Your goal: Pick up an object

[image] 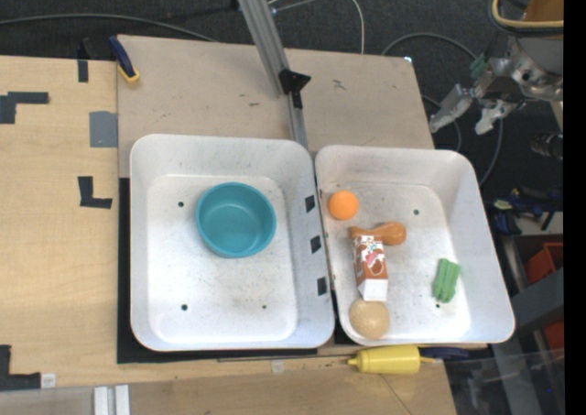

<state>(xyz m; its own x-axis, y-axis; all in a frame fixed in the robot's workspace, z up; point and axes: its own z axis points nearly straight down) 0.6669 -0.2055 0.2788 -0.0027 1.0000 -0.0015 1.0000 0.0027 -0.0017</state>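
Objects for picking lie in two shallow white plastic bins on the tabletop (211, 83). The right-hand white bin (476, 221) serves as the landmark. Inside it, near its upper left corner, sits a small orange ball (343, 205). Just below and to the right of the ball lies a brown, drumstick-shaped toy (385, 234), and touching that toy's lower side is a red and white carton (371, 267) lying flat, its long axis running toward the bin's near edge. At the carton's lower end, touching it, rests a pale tan round object (369, 319). A small green ridged block (446, 279) lies apart from these, toward the bin's right wall.

Left of the landmark bin, edge against edge, is the left-hand white bin (156, 248), with a teal round bowl (236, 219) standing upright in its middle. Just outside the right-hand bin's near rim, on the tabletop edge, lies a yellow squeeze bottle (388, 360) on its side.

The arm's end effector (476, 111) hangs beyond the right-hand bin's upper right corner, outside the rim and off the tabletop. Its two pale fingers (446, 114) are spread apart, with nothing between them. Every object in the right-hand bin lies well apart from it, below and to the left; the orange ball and the green block are the nearest.
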